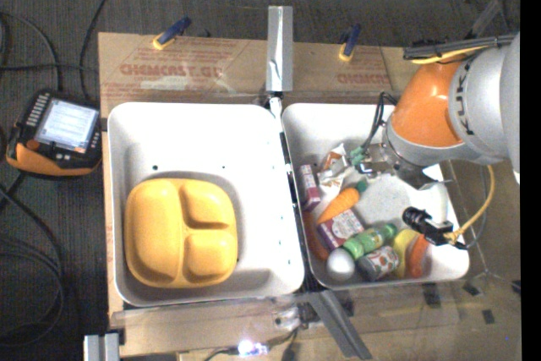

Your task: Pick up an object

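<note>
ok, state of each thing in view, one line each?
grey arm's two-finger gripper: low over the right bin, finger state unclear
yellow divided plastic tray: flat in the left white bin, compartments up
orange toy carrot: lying tilted in the right white bin
green plastic bottle: on its side
white egg: resting by the bin's front wall

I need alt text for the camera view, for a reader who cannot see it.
A grey and orange robot arm reaches from the right over the right white bin, which holds a toy carrot, a green bottle, a white egg and other small items. The left bin holds a yellow divided plate.
</note>
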`<state>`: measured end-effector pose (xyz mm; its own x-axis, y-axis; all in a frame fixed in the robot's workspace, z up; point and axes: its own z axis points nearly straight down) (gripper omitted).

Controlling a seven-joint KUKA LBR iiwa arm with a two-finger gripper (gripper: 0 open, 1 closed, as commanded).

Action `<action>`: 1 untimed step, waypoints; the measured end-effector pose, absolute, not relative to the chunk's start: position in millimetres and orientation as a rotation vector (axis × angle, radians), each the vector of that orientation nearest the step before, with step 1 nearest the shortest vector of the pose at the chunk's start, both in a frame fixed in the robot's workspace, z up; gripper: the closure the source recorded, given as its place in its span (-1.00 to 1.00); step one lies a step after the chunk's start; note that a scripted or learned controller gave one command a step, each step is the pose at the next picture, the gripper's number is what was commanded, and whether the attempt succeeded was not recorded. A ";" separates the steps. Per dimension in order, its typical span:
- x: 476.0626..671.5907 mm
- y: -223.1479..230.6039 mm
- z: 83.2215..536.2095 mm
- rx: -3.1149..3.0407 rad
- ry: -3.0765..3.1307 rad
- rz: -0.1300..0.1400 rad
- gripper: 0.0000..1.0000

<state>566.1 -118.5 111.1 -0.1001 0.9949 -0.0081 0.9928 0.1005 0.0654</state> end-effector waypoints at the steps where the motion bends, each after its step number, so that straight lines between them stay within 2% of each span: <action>1: 532.2 -136.4 110.9 2.004 2.346 0.062 -1.00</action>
<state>532.2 -136.4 110.9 -0.1555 0.9877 -0.0162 0.9854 0.1563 0.0670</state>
